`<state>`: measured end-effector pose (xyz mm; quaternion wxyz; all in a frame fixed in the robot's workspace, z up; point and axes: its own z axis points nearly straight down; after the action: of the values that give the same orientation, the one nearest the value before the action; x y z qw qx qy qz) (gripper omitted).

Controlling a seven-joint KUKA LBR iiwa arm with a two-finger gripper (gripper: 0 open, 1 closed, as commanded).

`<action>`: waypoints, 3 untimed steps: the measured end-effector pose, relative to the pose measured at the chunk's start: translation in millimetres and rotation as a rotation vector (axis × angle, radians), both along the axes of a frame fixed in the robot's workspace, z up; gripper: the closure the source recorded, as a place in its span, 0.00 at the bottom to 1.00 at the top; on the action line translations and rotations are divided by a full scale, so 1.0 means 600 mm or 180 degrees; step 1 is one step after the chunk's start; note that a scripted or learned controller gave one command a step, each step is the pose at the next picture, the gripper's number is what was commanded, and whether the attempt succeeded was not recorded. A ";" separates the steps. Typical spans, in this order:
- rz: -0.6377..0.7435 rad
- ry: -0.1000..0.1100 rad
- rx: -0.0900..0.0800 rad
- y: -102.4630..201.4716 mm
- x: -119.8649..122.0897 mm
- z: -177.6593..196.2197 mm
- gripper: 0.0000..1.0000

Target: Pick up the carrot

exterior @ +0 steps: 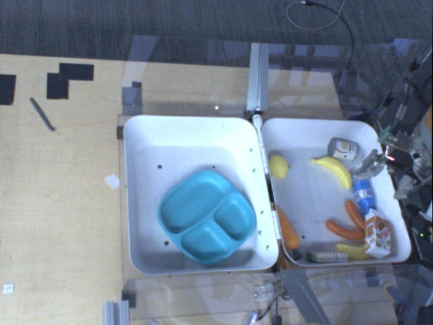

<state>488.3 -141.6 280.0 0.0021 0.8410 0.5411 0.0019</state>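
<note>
From the one camera above the bench, my gripper (374, 160) hangs over the far right side of the right-hand shallow white bin (318, 125), and I cannot tell from this slant how it stands. The tapered orange carrot (287, 229) lies well away from me, across the bin against its left wall, low near the front corner and tight to the divider beside the left-hand white bin (189, 122). Just beside me sit a small grey tin can (343, 148), a curved yellow banana (333, 169) and a blue plastic bottle (364, 198). I judge the main risk is closing on the wrong thing: the two reddish-orange sausages (345, 230) lie nearer to me than the carrot and share its colour. The carrot's place against the wall could also block one finger, so a grasp may slip or scrape. Counting: one carrot, two sausages, one banana, one round yellow lemon (278, 166), one can, one bottle, one small printed carton (378, 235), and one blue three-part plastic plate (207, 216) in the left bin.
</note>
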 end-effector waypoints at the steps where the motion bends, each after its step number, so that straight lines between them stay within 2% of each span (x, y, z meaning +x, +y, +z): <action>1: 0.0532 0.0003 0.0001 0.148 0.000 -0.106 0.00; 2: -0.0065 0.0017 0.0009 0.236 -0.002 -0.160 0.00; 3: -0.0571 0.0007 0.0006 0.101 -0.001 -0.159 0.00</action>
<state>487.6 -81.1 184.6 0.0008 0.8860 0.4636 0.0012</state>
